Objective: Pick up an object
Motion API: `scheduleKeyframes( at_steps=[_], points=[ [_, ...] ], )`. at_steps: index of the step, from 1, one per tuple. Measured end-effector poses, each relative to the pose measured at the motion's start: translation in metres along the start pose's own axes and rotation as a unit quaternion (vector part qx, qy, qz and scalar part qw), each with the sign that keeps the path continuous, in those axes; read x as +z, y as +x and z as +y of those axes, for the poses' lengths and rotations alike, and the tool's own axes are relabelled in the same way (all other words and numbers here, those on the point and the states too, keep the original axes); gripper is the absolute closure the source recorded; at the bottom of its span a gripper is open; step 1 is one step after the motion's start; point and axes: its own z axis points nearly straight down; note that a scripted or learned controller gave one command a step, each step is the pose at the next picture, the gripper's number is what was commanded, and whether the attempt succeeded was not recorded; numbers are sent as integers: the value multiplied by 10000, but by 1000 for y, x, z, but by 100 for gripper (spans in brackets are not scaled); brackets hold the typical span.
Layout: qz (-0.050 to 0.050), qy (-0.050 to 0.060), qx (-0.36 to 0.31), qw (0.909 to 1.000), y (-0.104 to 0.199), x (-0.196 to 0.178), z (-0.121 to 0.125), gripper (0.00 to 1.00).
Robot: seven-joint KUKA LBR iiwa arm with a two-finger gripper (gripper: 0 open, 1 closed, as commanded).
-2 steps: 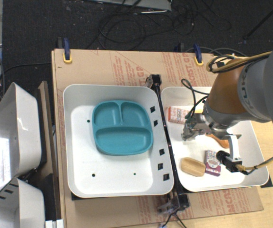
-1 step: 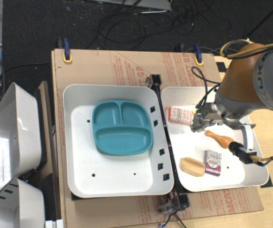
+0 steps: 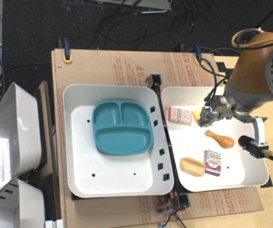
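The grey arm (image 3: pixel 258 75) came in from the right edge of the frame, its orange band bulking large at the upper right, and bent down over the right bin (image 3: pixel 255 175). Its gripper (image 3: pixel 206 118) hung low above the upper middle of that bin, the dark wrist hardware angled toward the left; whether it was released or clenched could not be told from this slant, and nothing could be seen in its grasp. Just left of the gripper lay a small pink-and-white packet (image 3: pixel 180 115) with a yellow piece (image 3: pixel 196 114) at its right end. Below and to the right of the gripper rested an orange drumstick-shaped toy (image 3: pixel 220 138), apart from it. Toward the bin's lower middle sat a tan bread-like block (image 3: pixel 193 166), with a small purple carton (image 3: pixel 213 162) just beside it on the right. In the left bin (image 3: pixel 79 175) a teal divided plate (image 3: pixel 122 128) lay flat near the centre.
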Motion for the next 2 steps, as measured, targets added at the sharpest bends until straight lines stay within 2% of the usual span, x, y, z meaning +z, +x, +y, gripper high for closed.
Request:
scheduleKeyframes(
  at_steps=[1,2],
  points=[
    [0,-5,-12,10000,0,-46,2,100],
    [11,11,-39,10000,53,-51,5,100]
  ],
)
